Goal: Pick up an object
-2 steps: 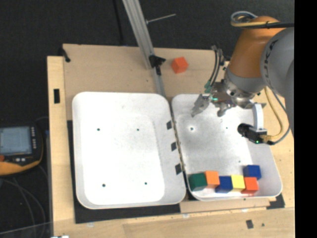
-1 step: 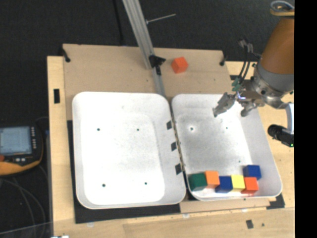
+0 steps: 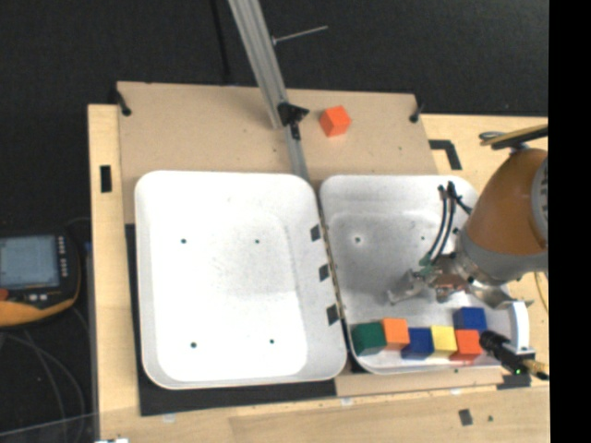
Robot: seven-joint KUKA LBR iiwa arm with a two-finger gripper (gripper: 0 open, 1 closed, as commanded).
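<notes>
The jaws' state cannot be told; the gripper (image 3: 404,293) hangs low in the right bin (image 3: 369,212), just above the row of coloured blocks (image 3: 420,338).

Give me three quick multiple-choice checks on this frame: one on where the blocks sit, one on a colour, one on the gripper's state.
1. Where is the row of blocks?
A. Along the near edge of the right bin
B. In the middle of the left bin
C. On the brown board behind the bins

2. What colour is the lone block on the board behind the bins?
A. Green
B. Orange
C. Blue

3. How is the gripper placed?
A. Over the left bin
B. Above the lone block
C. Low inside the right bin, just behind the row of blocks

Answers: 1 A, the blocks line the right bin's near wall. 2 B, it is plainly orange. 3 C, the arm reaches into the right bin; nothing shows between the fingers.
</notes>
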